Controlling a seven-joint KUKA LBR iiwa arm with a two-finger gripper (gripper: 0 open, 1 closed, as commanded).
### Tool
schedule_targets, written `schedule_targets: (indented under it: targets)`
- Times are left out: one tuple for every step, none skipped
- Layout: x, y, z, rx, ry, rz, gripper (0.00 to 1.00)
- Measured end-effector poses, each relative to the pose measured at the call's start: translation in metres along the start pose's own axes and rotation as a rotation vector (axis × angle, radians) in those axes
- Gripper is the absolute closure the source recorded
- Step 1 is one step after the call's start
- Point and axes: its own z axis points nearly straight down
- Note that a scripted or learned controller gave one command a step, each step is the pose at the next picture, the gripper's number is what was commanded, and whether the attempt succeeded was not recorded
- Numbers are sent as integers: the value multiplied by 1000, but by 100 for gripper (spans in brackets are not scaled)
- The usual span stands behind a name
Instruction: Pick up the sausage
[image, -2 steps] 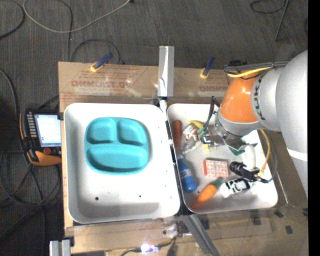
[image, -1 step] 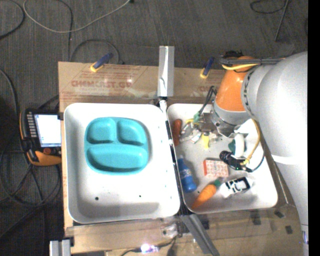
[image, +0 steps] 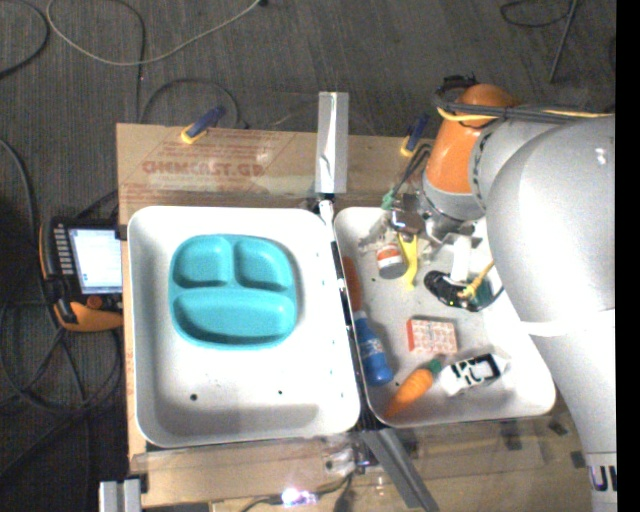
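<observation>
A carrot (image: 413, 388) and a blue bottle (image: 374, 355) are seen at the near left of the right bin (image: 520, 405). The sausage (image: 349, 283) lies along that bin's left wall, farther back. The tool (image: 405, 222) is seen at the bin's far end, above a yellow item; whether it is spread cannot be told.

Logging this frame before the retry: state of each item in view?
Teal three-compartment plastic tray: flat in left white bin.
Thin reddish-brown sausage: lying against right white bin left wall.
Blue bottle: lying down.
Orange toy carrot: lying down.
End effector: above right bin's far end.
</observation>
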Motion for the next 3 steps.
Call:
schedule_targets:
  targets:
    - [-32,8,-138,4,3,13,0]
    - [-68,-7,-228,4,3,87,0]
    - [22,-27,-195,9,5,288,0]
